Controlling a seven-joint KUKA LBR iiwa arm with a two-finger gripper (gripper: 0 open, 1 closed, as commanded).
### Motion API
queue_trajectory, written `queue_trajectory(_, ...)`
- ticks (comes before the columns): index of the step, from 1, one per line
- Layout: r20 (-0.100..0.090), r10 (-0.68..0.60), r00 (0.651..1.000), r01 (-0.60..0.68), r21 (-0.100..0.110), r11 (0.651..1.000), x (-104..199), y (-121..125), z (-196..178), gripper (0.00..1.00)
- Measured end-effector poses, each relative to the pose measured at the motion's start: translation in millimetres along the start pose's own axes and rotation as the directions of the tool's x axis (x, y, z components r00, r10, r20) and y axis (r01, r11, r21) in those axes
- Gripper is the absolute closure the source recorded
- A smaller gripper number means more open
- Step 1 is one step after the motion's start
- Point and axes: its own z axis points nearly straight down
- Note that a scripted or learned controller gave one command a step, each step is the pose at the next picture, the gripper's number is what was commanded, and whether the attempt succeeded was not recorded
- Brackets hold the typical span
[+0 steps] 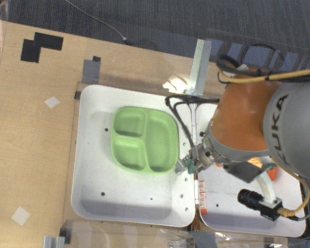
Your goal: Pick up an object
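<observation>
A light green divided plate (pixel 143 139) lies in the left white bin (pixel 94 192), a little toward its far right. My gripper (pixel 188 165) hangs low at the plate's right rim, close to the wall between the two bins. The grey arm with its orange band (pixel 241 118) covers most of the right bin (pixel 245 218). Just past the arm's lower edge, a small orange-red object (pixel 272 172) peeks out in the right bin, mostly hidden.
A black cable plug (pixel 258 202) with a white hose hangs over the right bin's near part. Black cables run from the arm across the bins' shared wall. A red-and-white label (pixel 200 193) sits on that wall. Bare wood bench lies to the left.
</observation>
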Motion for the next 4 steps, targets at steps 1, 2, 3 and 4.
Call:
queue_trajectory(1,-0.001,0.373,0.928,-0.373,0.006,0.928,35,25,40,1.00)
queue_trajectory(2,0.000,0.603,0.798,-0.603,0.003,0.798,33,24,36,1.00)
queue_trajectory(3,0.003,0.903,0.429,-0.903,0.005,0.429,61,44,43,1.00)
queue_trajectory(4,0.003,0.999,-0.040,-0.999,0.004,-0.040,107,80,12,1.00)
